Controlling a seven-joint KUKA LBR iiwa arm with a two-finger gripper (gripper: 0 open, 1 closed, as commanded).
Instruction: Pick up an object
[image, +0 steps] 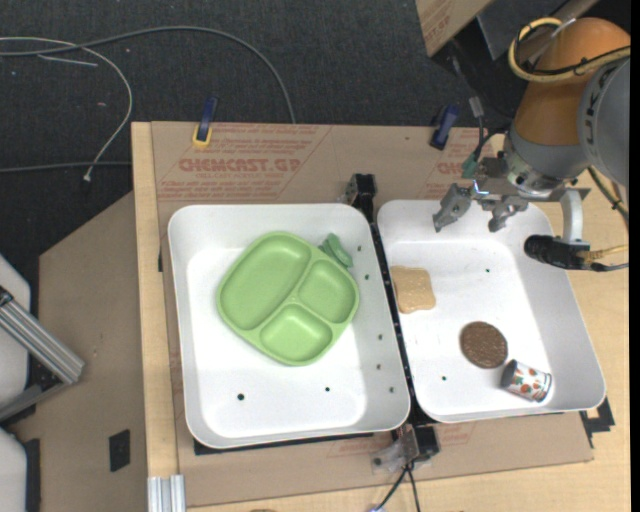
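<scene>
Three candidates in the right-hand bin (560, 300), right half of the frame: tan slice of toast (412, 290) hard against the left wall, flat brown cookie (484, 343) lower middle, little patterned cup (526, 380) tipped on its side at the lower right corner, just beside the cookie. Claw (478, 207) hanging over the bin's upper edge, top right of frame, fingers spread wide, nothing between them. Left-hand bin (200, 400) holding a green divided plate (288, 297) with a small green bit (337, 250) at its upper right rim.

Probably going for the cup: looks light and stiff, enough height to pinch across the body, though likely to roll or squirt out. Toast and cookie look light too, but thin and lying flat, so little to grab, maybe crumbly. Toast jammed at the wall, awkward for finger room
</scene>
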